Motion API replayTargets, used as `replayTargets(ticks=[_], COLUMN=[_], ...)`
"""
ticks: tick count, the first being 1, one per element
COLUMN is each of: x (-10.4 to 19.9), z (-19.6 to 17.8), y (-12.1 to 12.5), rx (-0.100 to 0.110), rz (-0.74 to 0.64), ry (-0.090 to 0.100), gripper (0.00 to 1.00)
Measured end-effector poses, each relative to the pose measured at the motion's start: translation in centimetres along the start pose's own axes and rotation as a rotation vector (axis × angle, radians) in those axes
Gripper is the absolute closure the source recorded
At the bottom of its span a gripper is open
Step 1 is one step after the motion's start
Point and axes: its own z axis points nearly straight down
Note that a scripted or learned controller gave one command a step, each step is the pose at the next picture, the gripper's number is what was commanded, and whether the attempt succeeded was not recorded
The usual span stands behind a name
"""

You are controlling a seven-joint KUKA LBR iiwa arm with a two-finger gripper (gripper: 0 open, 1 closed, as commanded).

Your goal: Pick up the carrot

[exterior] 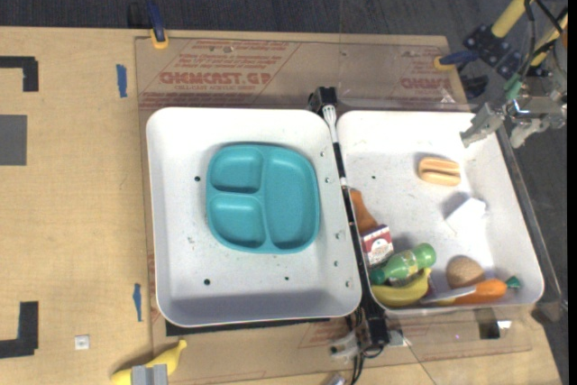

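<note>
The carrot [488, 289] lies against the right bin's [505, 160] near rim; gripper [505, 120] at its far-right edge, jaws apart

Both bins, the left bin [171, 221] and the right bin [397, 135], look like smooth white moulded plastic with a dull sheen and small dark specks, and the teal divided plate [264, 198] in the left one is matt plastic. The carrot [480, 290], the banana [402, 291], the green bottle [406, 263] and the hot dog [438, 169] have the slick, slightly glossy look of toy plastic, while the brown bottle [363, 215] carries a paper-like label. The bench [72, 221] is matt, fibrous cardboard-brown board, with a clear glossy printed sheet [270, 68] lying over it behind the bins.
</note>
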Motion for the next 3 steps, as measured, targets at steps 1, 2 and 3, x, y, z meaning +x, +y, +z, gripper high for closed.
replayTargets(ticks=[1,2,3], x=[-2.1,-1.5,-1.8], z=[16.1,19.7,19.7], y=[2.3,6.6,4.3], rx=[0.013,-0.009,-0.004], rz=[-0.110,0.023,-0.143], ry=[0.004,-0.002,-0.001], gripper=[0.00,0.00,0.00])
